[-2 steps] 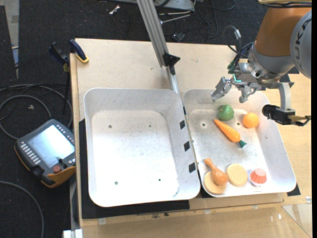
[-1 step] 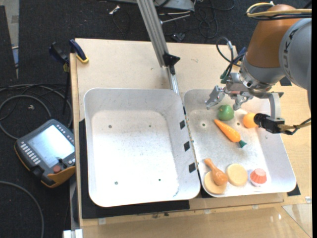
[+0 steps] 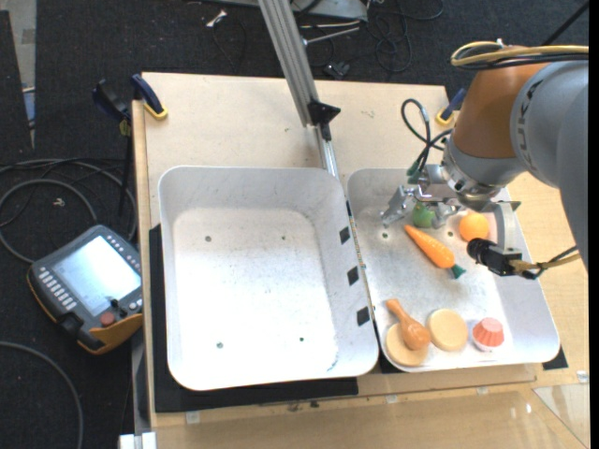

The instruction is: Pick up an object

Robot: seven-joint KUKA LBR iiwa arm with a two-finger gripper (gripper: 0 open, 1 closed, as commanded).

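Orange: one carrot (image 3: 432, 247), one ball (image 3: 474, 225).

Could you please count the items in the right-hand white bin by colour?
Orange: 2, a long carrot with a green tip and a round orange ball.
Tan: 2, a drumstick-shaped piece and a flat round disc.
Green: 1, a small green piece by the gripper.
Pink and white: 1, a small cupcake.
Total: 6.

Even, bright overhead light, white bins (image 3: 253, 251) near overexposed with little surface detail, soft short shadows under bin rims, dark floor (image 3: 65, 64) underexposed, mild glare at bench (image 3: 234, 120) lower right corner, focus moderately sharp, slight overall softness
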